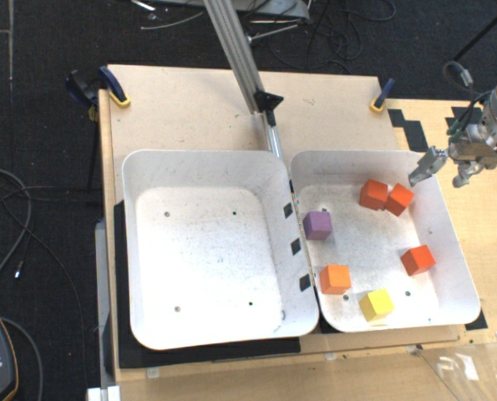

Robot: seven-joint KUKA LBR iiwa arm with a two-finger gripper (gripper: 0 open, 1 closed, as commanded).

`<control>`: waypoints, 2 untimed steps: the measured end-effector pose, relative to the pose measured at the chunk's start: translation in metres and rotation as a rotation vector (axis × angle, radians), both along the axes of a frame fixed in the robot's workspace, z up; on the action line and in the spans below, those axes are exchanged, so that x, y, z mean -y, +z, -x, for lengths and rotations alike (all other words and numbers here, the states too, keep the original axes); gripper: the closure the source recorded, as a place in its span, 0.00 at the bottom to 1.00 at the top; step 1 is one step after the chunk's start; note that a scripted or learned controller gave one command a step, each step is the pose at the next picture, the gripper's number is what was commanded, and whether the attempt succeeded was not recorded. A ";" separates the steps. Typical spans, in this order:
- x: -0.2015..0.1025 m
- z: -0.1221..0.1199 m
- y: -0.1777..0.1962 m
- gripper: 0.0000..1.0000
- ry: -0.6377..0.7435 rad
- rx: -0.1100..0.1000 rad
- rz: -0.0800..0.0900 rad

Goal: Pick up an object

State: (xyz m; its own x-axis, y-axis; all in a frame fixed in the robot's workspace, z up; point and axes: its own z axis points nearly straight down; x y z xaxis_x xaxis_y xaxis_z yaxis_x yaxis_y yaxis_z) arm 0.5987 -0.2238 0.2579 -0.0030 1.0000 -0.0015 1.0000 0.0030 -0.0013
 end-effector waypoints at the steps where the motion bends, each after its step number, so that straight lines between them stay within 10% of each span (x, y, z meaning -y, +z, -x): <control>1: -0.002 -0.044 -0.124 0.00 -0.004 0.014 0.005; 2: -0.014 -0.067 -0.149 0.00 -0.005 0.001 -0.001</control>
